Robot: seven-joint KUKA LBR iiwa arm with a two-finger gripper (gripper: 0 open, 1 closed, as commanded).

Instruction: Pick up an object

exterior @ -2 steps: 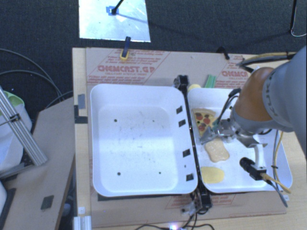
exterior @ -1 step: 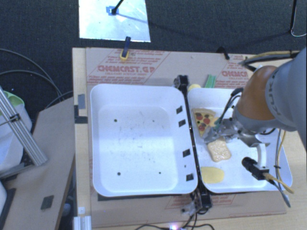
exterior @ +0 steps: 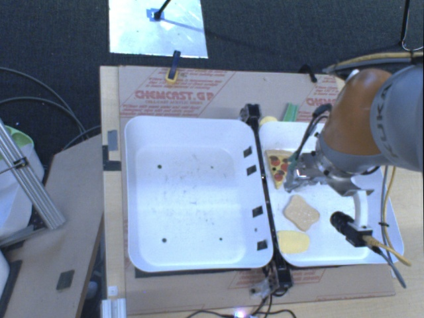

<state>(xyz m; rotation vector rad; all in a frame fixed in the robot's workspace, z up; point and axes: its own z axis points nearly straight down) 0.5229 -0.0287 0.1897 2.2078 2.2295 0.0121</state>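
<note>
Camera view looks down at a slant on the bench [exterior: 165, 88], whose brown board bears red lettering. At the left sits the left bin [exterior: 192, 194], a shallow white tray with a few dark specks on its floor. Black clips run down the seam where it meets the right bin [exterior: 331, 254]. Just right of that seam, in the right bin, lie three objects: a pizza slice [exterior: 278, 163] at the upper part, a piece of toast [exterior: 301, 212] below it, and a yellow piece [exterior: 292, 242] near the bin's lower edge. The end effector [exterior: 296, 178] hangs just beside the pizza slice, above the toast; whether it is spread or pressed together cannot be told. Farther right, the grey arm [exterior: 371, 121] with its orange band covers the bin's far side.
</note>
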